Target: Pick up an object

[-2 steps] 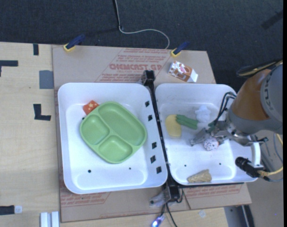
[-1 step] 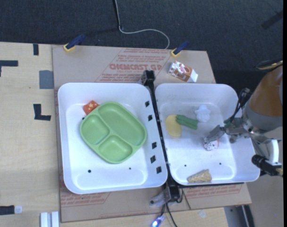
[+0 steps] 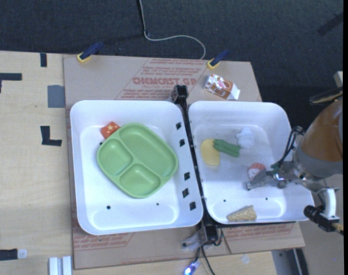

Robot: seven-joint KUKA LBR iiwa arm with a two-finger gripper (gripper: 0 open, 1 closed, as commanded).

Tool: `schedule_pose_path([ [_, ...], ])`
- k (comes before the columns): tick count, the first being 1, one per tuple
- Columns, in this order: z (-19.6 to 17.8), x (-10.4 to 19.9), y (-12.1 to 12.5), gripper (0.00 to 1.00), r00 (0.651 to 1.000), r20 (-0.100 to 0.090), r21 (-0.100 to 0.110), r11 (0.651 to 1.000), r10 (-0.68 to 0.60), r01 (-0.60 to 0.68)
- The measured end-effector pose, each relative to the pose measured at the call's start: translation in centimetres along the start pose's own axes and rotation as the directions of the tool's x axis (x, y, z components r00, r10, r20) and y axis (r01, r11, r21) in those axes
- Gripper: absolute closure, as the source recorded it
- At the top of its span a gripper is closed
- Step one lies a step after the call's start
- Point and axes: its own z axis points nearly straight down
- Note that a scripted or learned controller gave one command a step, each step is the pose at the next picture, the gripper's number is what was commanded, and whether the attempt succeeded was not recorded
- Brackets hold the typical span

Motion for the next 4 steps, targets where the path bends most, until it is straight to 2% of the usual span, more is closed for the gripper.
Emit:
schedule_pose_path([
  [1,-0.3,0.0,-0.8,0.0,1.0,0.003,-0.005,1.0,-0.003,0.003],
  [2,-23.4,1.5,-0.7,0.0,1.0,0.007,-0.019,1.0,-0.004,0.004],
  [3,-45.6,3.3,-0.3,0.0,1.0,0.008,-0.02,1.0,-0.004,0.004],
  [4,-45.7,3.3,-0.3,1.0,1.0,0.004,-0.003,1.0,-0.002,0.002],
])
